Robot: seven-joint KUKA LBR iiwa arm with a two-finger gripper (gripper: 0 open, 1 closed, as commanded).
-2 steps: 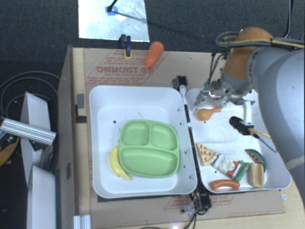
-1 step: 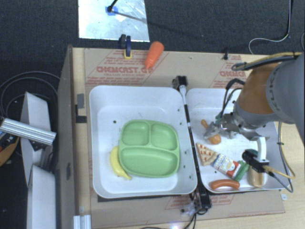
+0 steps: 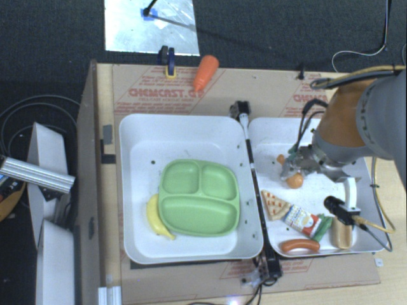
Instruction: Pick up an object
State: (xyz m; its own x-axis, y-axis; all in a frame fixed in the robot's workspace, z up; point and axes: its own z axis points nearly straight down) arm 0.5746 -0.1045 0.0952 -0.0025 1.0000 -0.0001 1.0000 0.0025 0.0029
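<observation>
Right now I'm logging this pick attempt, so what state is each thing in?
gripper: down in the right bin, over the small orange ball
small orange ball: on the bin floor
green tray: upright, left bin
banana: lying against the tray
pizza slice: flat
hot dog: lying flat

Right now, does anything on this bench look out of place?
Yes: an orange toy carrot lies on the board behind the two white bins, outside both, while the other toy foods sit inside them.
</observation>
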